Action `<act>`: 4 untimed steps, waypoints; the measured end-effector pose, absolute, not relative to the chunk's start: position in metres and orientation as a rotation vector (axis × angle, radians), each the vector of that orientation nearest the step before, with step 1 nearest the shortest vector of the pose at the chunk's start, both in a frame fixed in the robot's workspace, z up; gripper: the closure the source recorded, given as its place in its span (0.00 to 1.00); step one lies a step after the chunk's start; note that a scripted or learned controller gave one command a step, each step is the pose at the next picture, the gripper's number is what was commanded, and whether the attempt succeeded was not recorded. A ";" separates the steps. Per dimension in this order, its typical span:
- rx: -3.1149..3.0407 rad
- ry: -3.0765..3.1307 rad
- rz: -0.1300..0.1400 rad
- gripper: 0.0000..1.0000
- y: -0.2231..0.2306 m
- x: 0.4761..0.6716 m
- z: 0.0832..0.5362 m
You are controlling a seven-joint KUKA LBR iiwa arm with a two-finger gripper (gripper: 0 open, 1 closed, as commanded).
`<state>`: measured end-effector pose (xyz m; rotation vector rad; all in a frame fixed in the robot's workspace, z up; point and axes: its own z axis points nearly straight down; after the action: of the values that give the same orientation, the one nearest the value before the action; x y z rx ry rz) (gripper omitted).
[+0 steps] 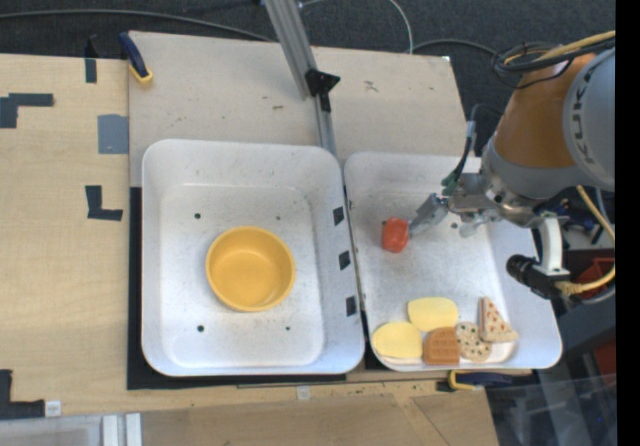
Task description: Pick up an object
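The claw [432,214] hangs low in the right bin [520,349]; whether it is open, I cannot tell. Just left lies a small red block [395,235], apart from the bin's left wall, bare floor around it.

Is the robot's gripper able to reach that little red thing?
Probably yes. The gripper sits just right of the red thing in the right bin, with bare floor between them.

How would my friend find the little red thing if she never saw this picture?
Look in the right bin, near its left wall. The little red thing sits alone in the middle, just left of the gripper. It's the only red piece; the yellow and tan foods crowd the bottom edge.
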<state>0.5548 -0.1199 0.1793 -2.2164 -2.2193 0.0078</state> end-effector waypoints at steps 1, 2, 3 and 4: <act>-2.216 -2.219 0.007 0.00 -0.120 0.557 0.135; -2.220 -2.224 0.002 0.00 -0.120 0.557 0.088; -2.218 -2.223 0.002 1.00 -0.119 0.557 0.099; -2.222 -2.223 -0.001 1.00 -0.124 0.551 0.147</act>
<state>0.5509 -0.1239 0.1467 -2.2225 -2.2225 -0.0014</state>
